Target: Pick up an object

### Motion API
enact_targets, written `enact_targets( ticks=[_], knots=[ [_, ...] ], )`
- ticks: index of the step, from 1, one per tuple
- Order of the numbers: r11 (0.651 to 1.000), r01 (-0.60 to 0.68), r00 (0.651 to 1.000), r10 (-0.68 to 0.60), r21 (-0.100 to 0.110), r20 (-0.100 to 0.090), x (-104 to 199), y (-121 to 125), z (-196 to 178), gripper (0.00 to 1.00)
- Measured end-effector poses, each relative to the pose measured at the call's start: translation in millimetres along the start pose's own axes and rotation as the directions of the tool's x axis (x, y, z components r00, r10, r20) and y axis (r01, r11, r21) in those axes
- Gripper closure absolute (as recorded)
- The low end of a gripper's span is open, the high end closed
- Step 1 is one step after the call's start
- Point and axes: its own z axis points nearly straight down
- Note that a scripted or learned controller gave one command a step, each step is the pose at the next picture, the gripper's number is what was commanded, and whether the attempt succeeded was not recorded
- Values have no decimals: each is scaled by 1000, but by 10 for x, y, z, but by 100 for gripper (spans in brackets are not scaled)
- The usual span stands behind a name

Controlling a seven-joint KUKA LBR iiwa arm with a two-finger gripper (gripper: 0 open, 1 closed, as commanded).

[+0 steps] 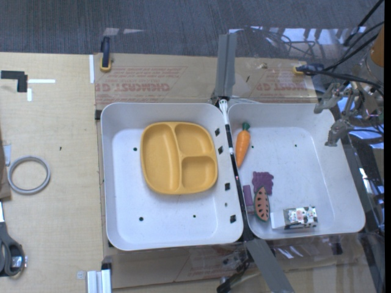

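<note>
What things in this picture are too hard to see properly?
- Gripper, camera view: a tangle of metal and cables at the right edge; whether it is open or shut cannot be told.
- Small box in the right bin: its label is too small to read.
- Scissors: cut off by the left edge.
- Purple toy: too small and blurry to name.

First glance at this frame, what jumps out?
The yellow divided plate dominates the left bin. In the right bin, a toy carrot leans by the divider, with purple grapes, a watermelon slice and a small box lower down. The gripper sits over the right bin's far right corner.
</note>
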Motion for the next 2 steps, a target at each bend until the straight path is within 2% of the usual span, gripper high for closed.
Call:
enact_targets(
  ticks=[1, 2],
  knots=[
    [948, -318, 948, 318, 1, -3, 253, 590, 519, 0],
    [854, -521, 854, 521, 1, -2, 267, 1075, 1452, 0]
  ],
)
